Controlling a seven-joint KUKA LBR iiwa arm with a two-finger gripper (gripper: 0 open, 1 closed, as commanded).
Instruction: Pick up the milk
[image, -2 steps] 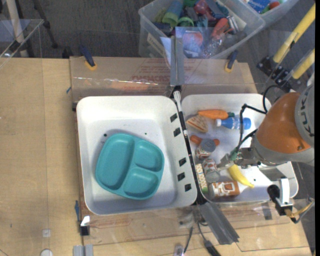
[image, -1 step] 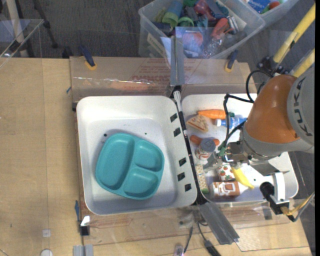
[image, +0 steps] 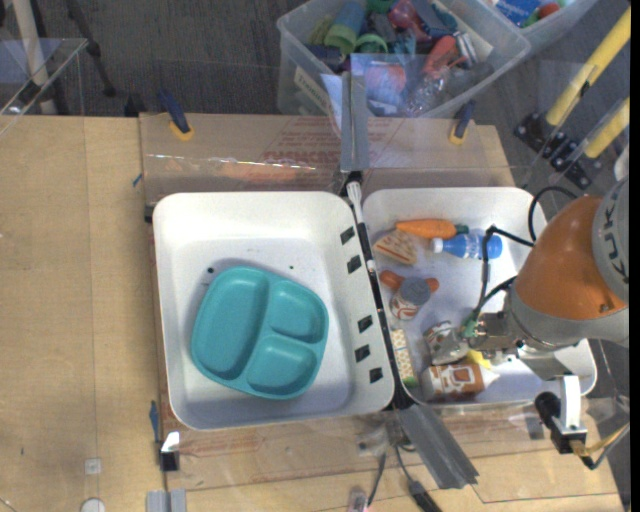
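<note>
Camera view, end effector (image: 452, 345) just above milk (image: 457, 378), right bin (image: 520, 205)

The left bin (image: 180, 300) offers bare floor along its far edge and near its corners, with the teal divided plate (image: 262, 332) taking the middle. The right bin (image: 520, 205) is crowded: a carrot (image: 428, 228) and a blue-capped bottle (image: 468, 244) lie along the far side, a sandwich piece (image: 395, 250) and small items sit near the dividing wall, and the milk (image: 455, 378) lies at the near wall, just beside the claw (image: 455, 340). The arm (image: 570, 280) blocks the right side.
</note>
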